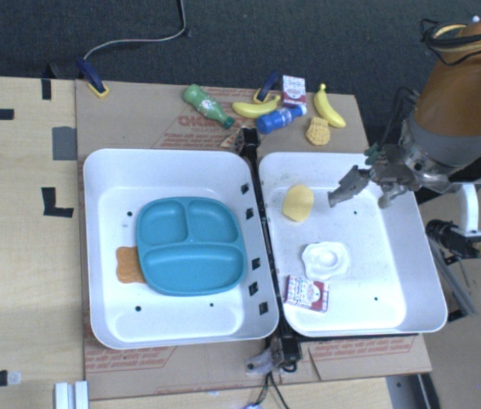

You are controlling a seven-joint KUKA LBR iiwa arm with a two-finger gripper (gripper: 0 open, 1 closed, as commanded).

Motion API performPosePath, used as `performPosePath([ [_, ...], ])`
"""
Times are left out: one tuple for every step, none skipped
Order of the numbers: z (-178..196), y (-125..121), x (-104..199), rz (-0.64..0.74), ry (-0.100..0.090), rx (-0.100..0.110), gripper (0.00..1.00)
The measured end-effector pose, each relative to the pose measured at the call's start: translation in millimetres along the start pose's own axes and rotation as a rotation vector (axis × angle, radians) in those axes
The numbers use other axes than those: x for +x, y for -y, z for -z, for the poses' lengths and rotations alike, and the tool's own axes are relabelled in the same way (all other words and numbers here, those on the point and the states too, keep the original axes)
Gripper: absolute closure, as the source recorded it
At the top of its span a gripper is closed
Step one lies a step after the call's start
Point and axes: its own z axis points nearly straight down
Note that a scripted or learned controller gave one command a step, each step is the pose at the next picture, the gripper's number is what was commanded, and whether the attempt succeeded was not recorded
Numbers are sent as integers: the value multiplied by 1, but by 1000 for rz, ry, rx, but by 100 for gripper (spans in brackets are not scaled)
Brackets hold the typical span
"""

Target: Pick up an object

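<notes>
My gripper (364, 194) hangs over the upper right part of the right bin (410, 254), open, with nothing between its two dark fingers. A yellow rounded object (298, 203) lies just left of the left fingertip, apart from it. Lower in the same bin sit a white round object (323, 259) and a red-and-white carton (306, 293). In the left bin (108, 194) a blue divided plate (192, 245) lies flat, with an orange piece (127, 264) tucked at its left edge.
Behind the bins on the cardboard lie a green bottle (208, 106), two bananas (255, 107) (329, 107), a blue bottle (276, 119), a small carton (294, 89) and a yellow piece (317, 131). A black divider (255, 220) runs between the bins.
</notes>
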Motion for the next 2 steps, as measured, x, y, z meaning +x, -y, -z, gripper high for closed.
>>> performPosePath([
  [-111,-51,10,0,0,3,0],
  [-175,-77,9,0,1,1,0],
])
